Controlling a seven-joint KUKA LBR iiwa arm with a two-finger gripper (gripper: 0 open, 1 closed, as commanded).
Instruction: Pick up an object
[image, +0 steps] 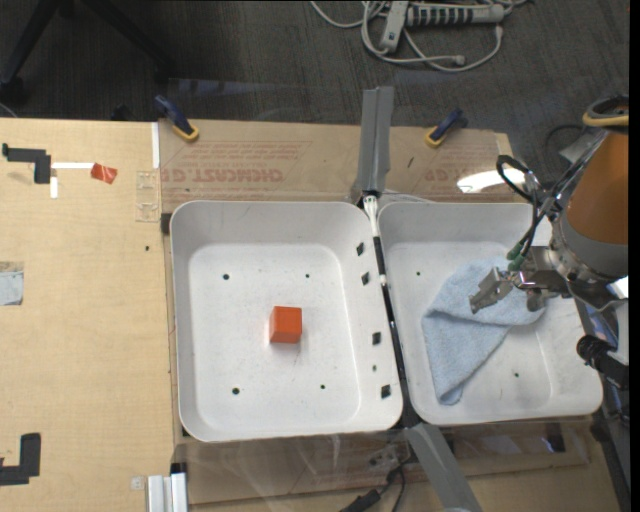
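Note:
A small orange-red cube (286, 325) lies near the middle of the left white bin (200, 300). A light blue cloth (465, 335) lies crumpled in the right white bin (560, 390), spreading from its middle toward the front left. My gripper (494, 291) reaches in from the right and is down at the cloth's upper right part, where the fabric bunches up against it. The grey arm with its orange band (605, 190) stands over the right bin's right side.
A metal divider (377, 250) with black clips runs between the two bins. Cardboard (270, 165) lies behind them, held by clamps. A wooden board (70, 300) lies left of the bins. Cables (525, 185) hang beside the wrist.

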